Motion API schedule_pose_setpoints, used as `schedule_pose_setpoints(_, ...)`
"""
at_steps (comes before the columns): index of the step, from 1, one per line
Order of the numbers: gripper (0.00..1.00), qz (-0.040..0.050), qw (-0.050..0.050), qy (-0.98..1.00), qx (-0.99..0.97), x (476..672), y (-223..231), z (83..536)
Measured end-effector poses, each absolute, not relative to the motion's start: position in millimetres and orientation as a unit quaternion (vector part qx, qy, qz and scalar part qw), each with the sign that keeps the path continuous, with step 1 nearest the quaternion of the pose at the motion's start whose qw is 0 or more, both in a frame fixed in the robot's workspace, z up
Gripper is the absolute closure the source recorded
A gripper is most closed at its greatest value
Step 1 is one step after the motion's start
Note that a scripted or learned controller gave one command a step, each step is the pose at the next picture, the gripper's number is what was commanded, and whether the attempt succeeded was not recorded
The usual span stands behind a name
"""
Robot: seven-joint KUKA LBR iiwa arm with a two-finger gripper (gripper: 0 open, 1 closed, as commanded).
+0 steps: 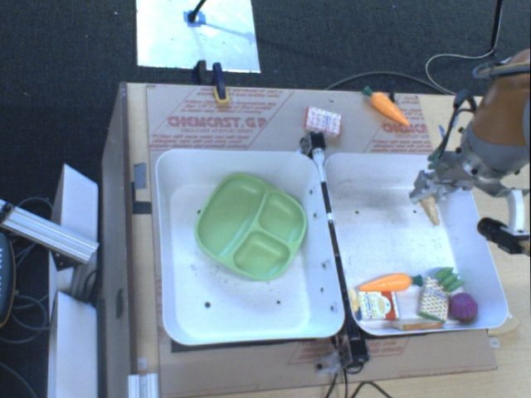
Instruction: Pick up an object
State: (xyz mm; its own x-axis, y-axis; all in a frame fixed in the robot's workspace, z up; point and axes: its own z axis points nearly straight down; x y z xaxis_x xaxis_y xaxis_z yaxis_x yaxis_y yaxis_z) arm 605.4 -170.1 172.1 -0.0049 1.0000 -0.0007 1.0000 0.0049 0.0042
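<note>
The pick looks under way but unfinished: the two-finger gripper (429, 193), over the right white bin (390, 222), seems closed on a small tan cone (431, 212) (barely lifted), while the left white bin (187, 305) holds a green divided plastic plate (251, 225).

view: fixed overhead, slanted | covers both bins (332, 222) (arm from right)
</note>
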Motion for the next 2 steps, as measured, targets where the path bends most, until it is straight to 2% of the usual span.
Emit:
schedule_pose_setpoints(1,1.0,0.0013,0.001,0.709,0.705,576.0,-114,226)
schedule_pose_setpoints(2,1.0,0.0007,0.0,0.709,0.706,486.9,-57,251)
